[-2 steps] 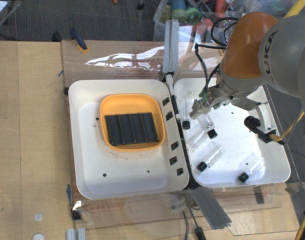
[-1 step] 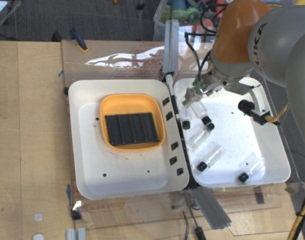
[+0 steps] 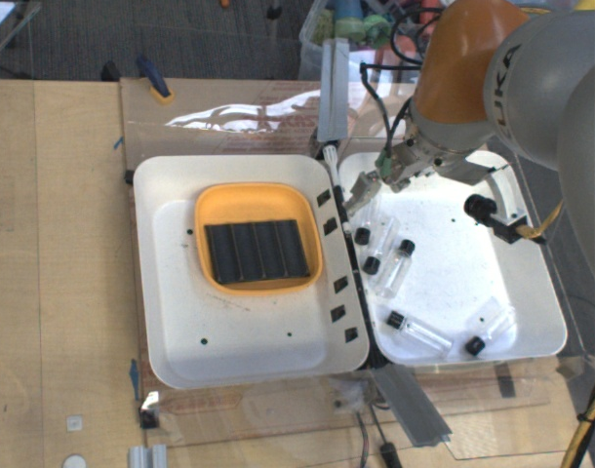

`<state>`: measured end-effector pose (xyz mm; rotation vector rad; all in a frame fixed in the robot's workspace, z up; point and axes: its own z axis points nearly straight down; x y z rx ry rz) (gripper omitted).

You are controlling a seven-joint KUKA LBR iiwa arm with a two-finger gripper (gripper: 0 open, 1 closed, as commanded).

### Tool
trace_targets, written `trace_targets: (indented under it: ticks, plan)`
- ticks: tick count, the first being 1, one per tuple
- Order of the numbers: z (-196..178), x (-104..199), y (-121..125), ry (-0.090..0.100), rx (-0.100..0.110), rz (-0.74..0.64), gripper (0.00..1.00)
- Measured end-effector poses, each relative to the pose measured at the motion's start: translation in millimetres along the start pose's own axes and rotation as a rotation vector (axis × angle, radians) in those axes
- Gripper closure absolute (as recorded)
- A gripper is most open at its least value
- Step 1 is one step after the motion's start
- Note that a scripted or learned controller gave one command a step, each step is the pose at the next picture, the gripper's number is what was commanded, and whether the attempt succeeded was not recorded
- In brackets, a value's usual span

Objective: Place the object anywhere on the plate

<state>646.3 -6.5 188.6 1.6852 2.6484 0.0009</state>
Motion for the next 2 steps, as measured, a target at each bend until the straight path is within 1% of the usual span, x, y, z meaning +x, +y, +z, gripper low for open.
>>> trace_targets:
  ticks: [1, 2]
  plan:
    - [-8.8, -51.8, -0.8, -0.001, -0.001, -0.023, 0.00]
    - [-8.8, -51.4, -0.6, 0.000, 0.000, -0.024, 0.00]
